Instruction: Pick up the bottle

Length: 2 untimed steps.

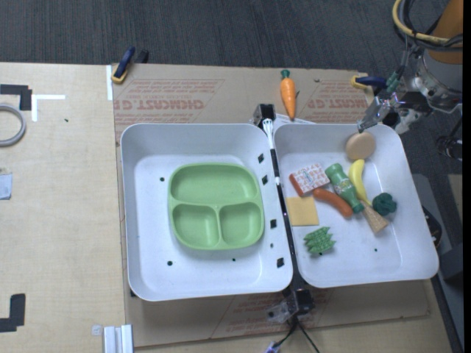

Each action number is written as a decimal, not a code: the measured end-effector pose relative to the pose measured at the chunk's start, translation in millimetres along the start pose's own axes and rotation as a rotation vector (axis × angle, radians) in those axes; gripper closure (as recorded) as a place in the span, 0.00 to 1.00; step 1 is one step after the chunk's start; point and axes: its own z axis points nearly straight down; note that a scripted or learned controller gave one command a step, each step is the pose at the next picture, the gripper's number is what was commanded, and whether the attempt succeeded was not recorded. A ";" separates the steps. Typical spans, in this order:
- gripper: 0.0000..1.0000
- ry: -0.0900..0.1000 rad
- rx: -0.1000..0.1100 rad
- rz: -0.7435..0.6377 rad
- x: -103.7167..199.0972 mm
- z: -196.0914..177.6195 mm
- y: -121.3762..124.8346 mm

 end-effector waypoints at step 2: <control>0.00 0.001 0.000 -0.191 74.9 151.5 -114.6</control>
